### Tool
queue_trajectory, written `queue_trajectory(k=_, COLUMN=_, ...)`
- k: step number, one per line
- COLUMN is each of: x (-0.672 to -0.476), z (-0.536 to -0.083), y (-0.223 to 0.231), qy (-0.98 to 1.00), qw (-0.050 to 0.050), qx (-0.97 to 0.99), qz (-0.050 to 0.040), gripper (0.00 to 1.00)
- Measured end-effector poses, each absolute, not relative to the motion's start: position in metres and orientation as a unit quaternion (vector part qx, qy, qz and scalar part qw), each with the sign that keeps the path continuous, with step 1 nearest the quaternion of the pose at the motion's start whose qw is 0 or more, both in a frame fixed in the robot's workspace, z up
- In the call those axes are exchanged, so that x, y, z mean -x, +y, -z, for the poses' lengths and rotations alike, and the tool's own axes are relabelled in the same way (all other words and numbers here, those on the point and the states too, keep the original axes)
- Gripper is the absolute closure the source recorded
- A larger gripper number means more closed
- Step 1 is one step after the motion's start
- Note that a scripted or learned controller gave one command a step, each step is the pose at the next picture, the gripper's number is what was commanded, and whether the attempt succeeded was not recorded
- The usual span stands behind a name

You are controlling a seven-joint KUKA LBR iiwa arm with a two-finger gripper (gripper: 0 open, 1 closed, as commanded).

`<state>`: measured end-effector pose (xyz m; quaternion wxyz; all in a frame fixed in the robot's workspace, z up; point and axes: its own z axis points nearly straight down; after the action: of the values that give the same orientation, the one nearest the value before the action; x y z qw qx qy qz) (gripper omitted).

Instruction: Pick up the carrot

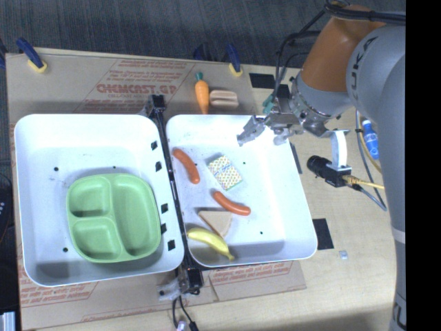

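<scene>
The orange carrot [201,95] with a green top lies on the cardboard just behind the right bin's far left corner, outside both bins. My gripper [264,134] hangs over the far edge of the right bin [298,212], to the right of the carrot and well apart from it. Its fingers [247,135] are spread open and hold nothing.
A tan bun-like toy [223,99] lies right beside the carrot. The right bin holds two sausages [186,165] [231,203], a patterned square [225,172], a bread slice [216,221] and a banana [209,243]. A green divided plate [114,216] sits in the left bin [41,136].
</scene>
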<state>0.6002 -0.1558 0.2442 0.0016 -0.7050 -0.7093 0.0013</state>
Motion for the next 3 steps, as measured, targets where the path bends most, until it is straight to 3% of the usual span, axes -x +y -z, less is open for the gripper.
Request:
queue_trajectory(k=1, x=-0.543, z=-0.194, y=-0.111, qy=-0.657, qw=0.002, qx=0.754, qz=-0.0018, gripper=0.0)
queue_trajectory(k=2, x=-0.476, z=-0.191, y=-0.039, qy=-0.638, qw=0.003, qx=0.77, qz=-0.002, gripper=0.0)
queue_trajectory(k=3, x=-0.476, z=-0.247, y=-0.134, qy=-0.712, qw=0.001, qx=0.702, qz=-0.001, gripper=0.0)
